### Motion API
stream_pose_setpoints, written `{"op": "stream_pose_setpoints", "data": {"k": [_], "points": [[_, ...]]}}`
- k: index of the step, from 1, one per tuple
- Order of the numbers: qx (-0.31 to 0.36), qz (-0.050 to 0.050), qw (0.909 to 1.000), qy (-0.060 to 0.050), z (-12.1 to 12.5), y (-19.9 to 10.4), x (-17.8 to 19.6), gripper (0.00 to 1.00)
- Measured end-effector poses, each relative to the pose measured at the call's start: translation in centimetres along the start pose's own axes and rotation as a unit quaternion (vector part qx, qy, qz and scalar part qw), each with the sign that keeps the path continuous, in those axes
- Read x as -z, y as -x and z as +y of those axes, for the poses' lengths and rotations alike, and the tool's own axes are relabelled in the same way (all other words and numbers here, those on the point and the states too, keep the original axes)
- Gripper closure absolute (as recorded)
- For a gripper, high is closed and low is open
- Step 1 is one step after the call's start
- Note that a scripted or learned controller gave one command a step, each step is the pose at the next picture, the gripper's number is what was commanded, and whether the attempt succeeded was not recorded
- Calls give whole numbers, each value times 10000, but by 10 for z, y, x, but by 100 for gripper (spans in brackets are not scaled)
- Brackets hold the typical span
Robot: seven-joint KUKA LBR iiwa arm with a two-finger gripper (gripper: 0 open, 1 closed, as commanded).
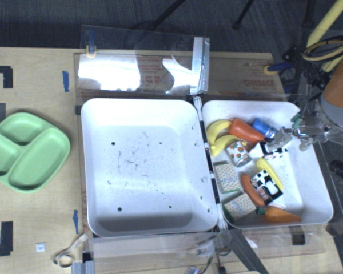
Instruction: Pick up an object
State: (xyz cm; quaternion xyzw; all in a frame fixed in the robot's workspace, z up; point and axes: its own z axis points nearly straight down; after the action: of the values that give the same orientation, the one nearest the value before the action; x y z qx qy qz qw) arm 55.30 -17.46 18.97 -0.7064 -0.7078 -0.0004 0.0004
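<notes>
While the arm is reaching in from the right edge of the frame, the gripper (290, 133) is hovering over the upper right part of the right bin (317, 178); its state is not discernible. Below it to the left are lying a banana (216, 136), an orange bottle (246, 131), a carrot (281, 214) and other small toys. The left bin (103, 116) is sitting center frame, a green divided plate (26, 152) at far left.

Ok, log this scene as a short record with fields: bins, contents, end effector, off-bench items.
left bin: white, shallow, marked floor
right bin: white, holds a pile of toys
contents: banana, orange carrot, blue can, cow-patterned block
arm: enters from the right edge of the camera view
end effector: above the right bin's far right part, finger state unclear
beside the bins: green divided plate on the bench to the left
</notes>
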Motion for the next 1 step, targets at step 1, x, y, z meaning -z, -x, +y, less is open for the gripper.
{"op": "stream_pose_setpoints", "data": {"k": [1], "points": [[485,-4,9988,7,-28,9,-95,0]]}}
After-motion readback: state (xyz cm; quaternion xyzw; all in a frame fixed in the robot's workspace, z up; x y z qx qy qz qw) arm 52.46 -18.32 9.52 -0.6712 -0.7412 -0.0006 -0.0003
